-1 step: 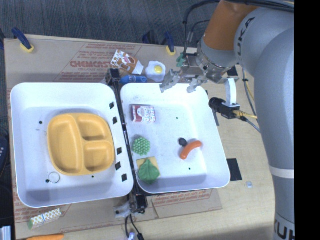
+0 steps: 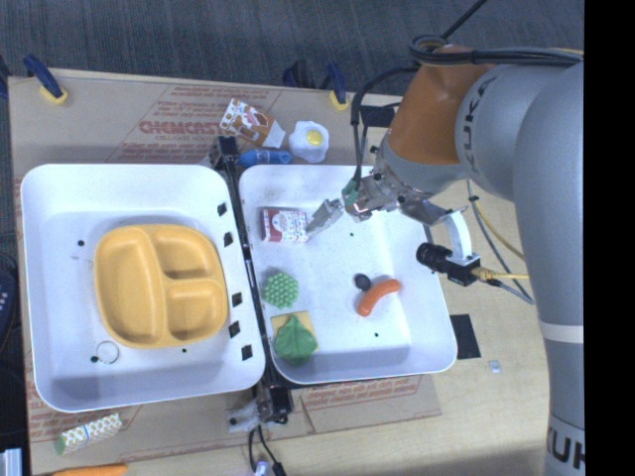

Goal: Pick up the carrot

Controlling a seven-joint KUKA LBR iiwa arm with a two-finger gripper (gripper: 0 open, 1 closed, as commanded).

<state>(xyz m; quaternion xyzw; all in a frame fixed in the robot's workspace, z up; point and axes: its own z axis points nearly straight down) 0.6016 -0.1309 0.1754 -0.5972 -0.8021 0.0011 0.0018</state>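
Lying in the right bin, toward its near right part: the carrot, small and orange, tilted with its higher end to the right, a dark round piece touching its left end. Hanging over the far middle of the same bin, well apart from the carrot and up-left of it: the gripper, fingers pointing left and down toward a small red-and-white packet. Impossible to tell how far open, and nothing seen between the fingers. Behind it, the grey arm with its orange band, coming in from the right. Also in the right bin, along its left side: a green bumpy ball and, nearer, a green leafy piece on a yellow square. Sitting in the left bin: a yellow divided tray with three compartments. Printed in faded red on the cardboard under the bins, at the far left: lettering beginning "CHEMC", the rest too blurred to read. On the bench beyond the bins: a small orange-and-white carton, a blue piece and a white-and-yellow thing like a fried egg. Writing on the packet and carton too small to make out.
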